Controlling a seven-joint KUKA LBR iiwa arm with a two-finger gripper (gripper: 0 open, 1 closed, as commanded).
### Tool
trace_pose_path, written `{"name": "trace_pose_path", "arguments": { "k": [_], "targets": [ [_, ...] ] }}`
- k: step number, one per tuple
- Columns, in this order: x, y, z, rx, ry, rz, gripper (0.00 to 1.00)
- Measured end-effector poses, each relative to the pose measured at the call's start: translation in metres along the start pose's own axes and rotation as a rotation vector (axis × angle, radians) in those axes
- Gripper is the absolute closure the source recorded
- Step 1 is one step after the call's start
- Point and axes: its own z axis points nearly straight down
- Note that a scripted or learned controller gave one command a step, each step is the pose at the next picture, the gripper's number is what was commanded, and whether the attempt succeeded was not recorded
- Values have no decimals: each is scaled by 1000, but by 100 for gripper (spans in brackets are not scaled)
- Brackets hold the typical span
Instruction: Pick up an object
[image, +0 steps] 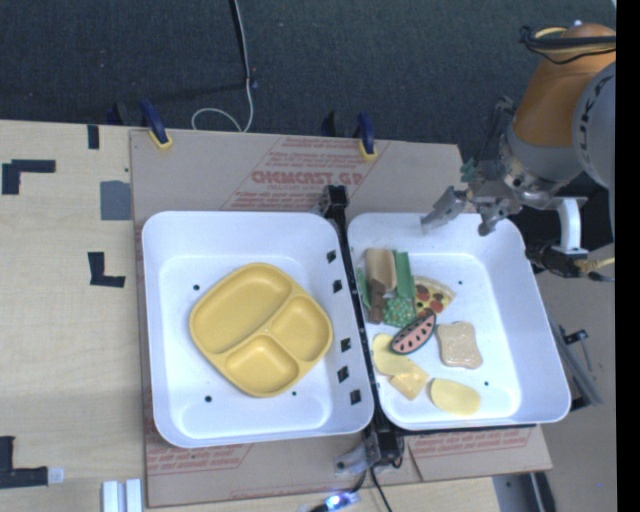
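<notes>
The right bin (530, 300) holds several toy foods. A brown block (380, 268) and a green strip (403, 282) lie near its left wall, with a pizza slice (433, 296) beside them. Below are a watermelon slice (413, 334), a toast slice (460, 345), yellow cheese pieces (398, 368) and a yellow oval piece (455, 397). My gripper (465, 217) hovers over the bin's far rim, above and to the right of the pile. It is open, with its fingers (440, 213) spread apart and nothing between them.
The left bin (170, 300) carries a yellow divided plate (262, 328). Both bins rest on a cardboard sheet (290, 175) clamped to the wooden bench. A black divider with clips (345, 300) runs between the bins. A cable (235, 60) hangs at the back.
</notes>
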Motion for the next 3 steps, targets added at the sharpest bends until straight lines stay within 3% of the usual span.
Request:
{"name": "trace_pose_path", "arguments": {
  "k": [1,2,3],
  "targets": [
    [20,-55,139,1,-2,0,0],
    [41,21,135,38,-13,-7,0],
    [47,-29,135,-16,-6,0,0]
  ]
}}
